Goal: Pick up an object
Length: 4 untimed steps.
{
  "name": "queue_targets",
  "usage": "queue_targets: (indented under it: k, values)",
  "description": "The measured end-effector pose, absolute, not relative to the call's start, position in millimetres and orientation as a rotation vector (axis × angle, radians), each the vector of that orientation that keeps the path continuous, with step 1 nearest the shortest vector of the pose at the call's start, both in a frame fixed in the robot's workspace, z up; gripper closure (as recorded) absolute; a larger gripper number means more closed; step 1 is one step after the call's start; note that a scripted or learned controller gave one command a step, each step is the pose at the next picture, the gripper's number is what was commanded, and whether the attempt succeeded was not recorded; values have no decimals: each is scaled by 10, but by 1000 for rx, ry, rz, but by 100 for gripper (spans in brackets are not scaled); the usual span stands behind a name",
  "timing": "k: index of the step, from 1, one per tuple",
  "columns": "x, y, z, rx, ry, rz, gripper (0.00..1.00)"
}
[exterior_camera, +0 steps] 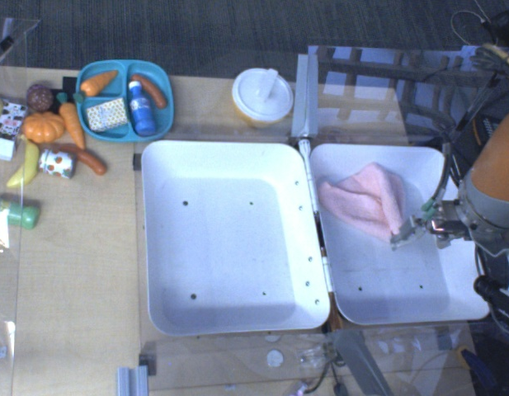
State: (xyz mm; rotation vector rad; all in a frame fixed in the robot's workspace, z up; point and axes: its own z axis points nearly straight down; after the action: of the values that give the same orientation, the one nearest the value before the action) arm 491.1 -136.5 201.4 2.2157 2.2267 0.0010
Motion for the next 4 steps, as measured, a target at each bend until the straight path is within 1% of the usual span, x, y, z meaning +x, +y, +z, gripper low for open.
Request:
queue_targets:
  k: [1,2,3,4]
  values:
    - [4877,-1701,1980,2358,2072,4,0]
    - [5758,-1348,1145,2344,2093,0,0]
    - [5928,-1337,908,2209,2219,11,0]
    - [6304,-2013,1101,2300,2132,5,0]
